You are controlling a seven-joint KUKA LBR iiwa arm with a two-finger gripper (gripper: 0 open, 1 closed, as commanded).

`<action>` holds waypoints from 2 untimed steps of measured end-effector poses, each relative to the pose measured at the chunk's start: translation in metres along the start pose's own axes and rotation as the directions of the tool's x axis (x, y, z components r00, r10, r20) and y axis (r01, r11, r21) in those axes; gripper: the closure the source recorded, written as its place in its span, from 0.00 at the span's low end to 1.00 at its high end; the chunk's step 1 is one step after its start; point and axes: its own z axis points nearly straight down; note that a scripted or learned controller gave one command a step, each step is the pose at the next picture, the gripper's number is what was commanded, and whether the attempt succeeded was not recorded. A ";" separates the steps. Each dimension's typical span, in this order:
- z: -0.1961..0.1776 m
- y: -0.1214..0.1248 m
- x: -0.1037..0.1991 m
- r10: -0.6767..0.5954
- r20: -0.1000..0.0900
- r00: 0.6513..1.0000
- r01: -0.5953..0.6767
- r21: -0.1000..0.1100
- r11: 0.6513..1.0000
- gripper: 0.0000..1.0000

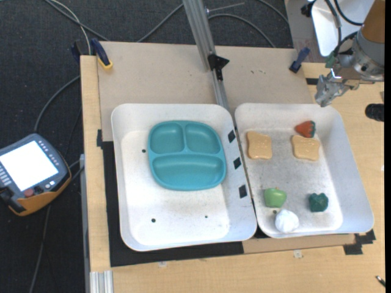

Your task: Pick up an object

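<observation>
While the strawberry (305, 128) is lying at the right bin's (360, 195) far edge beside a bread slice (305, 148), the gripper (327, 94) is hovering just beyond that bin's far right corner, holding nothing. Finger state: cannot tell, too small and blurred. Arm is running off the right edge.

A teal divided plate (186, 154) lies in the left white bin (131, 224). On the dark floor at left sits a handheld pendant (29, 173) — screen lit — with loose cables (55, 8) trailing nearby.
</observation>
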 end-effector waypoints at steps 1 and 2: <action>0.007 -0.005 0.045 -0.003 -0.003 1.000 0.003 0.009 1.000 1.00; 0.001 -0.019 0.099 -0.004 -0.004 1.000 0.004 0.009 1.000 1.00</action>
